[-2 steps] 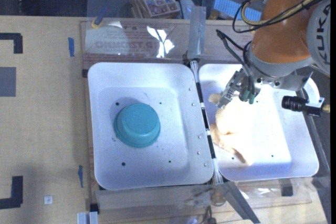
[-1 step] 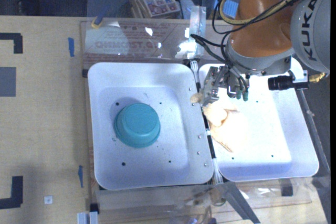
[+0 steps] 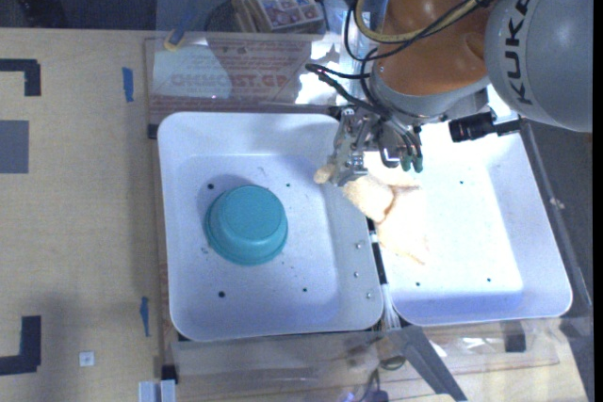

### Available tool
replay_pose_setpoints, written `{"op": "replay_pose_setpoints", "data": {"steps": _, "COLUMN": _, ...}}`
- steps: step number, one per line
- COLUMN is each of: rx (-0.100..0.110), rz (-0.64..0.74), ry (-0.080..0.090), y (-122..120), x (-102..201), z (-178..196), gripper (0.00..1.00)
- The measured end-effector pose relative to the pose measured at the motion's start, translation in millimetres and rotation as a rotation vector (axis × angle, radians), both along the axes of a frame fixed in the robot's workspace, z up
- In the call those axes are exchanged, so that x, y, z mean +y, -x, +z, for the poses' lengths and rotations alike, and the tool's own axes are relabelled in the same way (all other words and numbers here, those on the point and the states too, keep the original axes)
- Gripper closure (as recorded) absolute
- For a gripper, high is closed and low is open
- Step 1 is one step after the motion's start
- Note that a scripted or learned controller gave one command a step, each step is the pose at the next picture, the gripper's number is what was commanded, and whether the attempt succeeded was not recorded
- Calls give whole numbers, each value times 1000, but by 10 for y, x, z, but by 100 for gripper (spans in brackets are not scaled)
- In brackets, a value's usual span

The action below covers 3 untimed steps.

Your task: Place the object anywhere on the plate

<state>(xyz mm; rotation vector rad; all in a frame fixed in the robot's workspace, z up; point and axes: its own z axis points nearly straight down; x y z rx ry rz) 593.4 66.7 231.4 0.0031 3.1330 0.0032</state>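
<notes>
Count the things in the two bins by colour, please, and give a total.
Teal round plastic plate: 1
Pale yellow soft object: 1
Total: 2

We see the plate point(image 3: 247, 223), a round teal dish that appears to sit upside down like a shallow dome, resting flat on the floor of the left bin, toward its left half. The object point(image 3: 369, 195), a pale yellowish, soft-looking lump, sits over the divide between the two bins, well apart from the plate and to its right.
</notes>
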Motion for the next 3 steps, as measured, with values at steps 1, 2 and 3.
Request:
{"op": "replay_pose_setpoints", "data": {"steps": 1, "rx": 0, "rz": 3, "ry": -1, "y": -198, "x": 507, "z": 85, "gripper": 100}}
{"op": "replay_pose_setpoints", "data": {"steps": 2, "rx": 0, "rz": 5, "ry": -1, "y": -423, "x": 970, "z": -9, "gripper": 100}}
{"op": "replay_pose_setpoints", "data": {"steps": 3, "rx": -1, "rz": 4, "ry": -2, "y": -426, "x": 970, "z": -3, "gripper": 0}}
